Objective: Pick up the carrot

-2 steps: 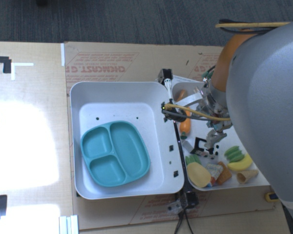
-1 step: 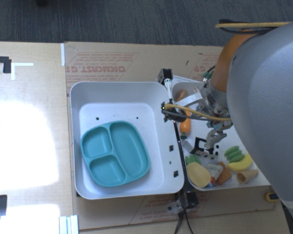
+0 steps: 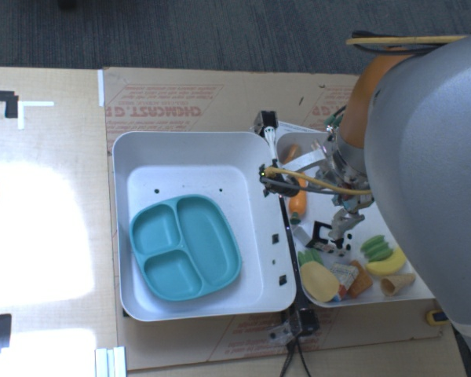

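Bench top was light wood point(image 3: 39, 234) on the left, with a sheet of brown cardboard point(image 3: 180, 100) bearing red print under the two white bins. Dark grey carpet point(image 3: 180, 22) ran along the far edge of the bench. A bright glare patch lay across the wood at left.

Left bin point(image 3: 255, 210) held a teal divided plate point(image 3: 187, 247), three compartments, lying flat near the bin's front-left part.

Right bin point(image 3: 310, 136) was largely covered by the grey arm point(image 3: 432, 179) with its orange band, reaching in from the right. The carrot point(image 3: 298, 204) lay in the right bin just beside the wall shared by the two bins, orange, partly under a yellow cable. The gripper point(image 3: 341, 230) hung over the middle of the right bin, near the carrot but apart from it; could not tell how its fingers stood.

Toy food was piled in the front part of the right bin: a yellow banana point(image 3: 389, 264), a green piece point(image 3: 374, 247), a pale round piece point(image 3: 319, 283).
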Tool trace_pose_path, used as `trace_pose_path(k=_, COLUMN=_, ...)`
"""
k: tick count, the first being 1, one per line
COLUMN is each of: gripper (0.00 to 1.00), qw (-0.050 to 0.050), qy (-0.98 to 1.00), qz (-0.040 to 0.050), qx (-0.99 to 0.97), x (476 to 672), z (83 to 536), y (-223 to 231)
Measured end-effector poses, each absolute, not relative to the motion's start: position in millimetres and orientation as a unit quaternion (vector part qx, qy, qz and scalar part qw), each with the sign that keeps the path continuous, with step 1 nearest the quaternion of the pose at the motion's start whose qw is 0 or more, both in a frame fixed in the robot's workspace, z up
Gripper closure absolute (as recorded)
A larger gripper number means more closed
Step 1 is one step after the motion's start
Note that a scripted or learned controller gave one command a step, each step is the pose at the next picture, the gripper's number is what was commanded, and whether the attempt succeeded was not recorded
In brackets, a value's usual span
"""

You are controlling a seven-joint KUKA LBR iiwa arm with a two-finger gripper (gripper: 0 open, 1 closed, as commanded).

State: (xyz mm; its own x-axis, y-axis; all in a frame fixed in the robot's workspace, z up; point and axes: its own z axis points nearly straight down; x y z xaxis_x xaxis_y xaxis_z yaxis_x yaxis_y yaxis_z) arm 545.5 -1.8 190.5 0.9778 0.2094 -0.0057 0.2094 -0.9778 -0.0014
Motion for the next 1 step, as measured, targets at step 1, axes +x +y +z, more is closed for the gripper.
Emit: trace_pose_path(k=1, gripper=0.00, qw=0.000, qy=-0.105, qz=0.0029, qx=-0.994, x=545.5, z=190.5, y=-1.8)
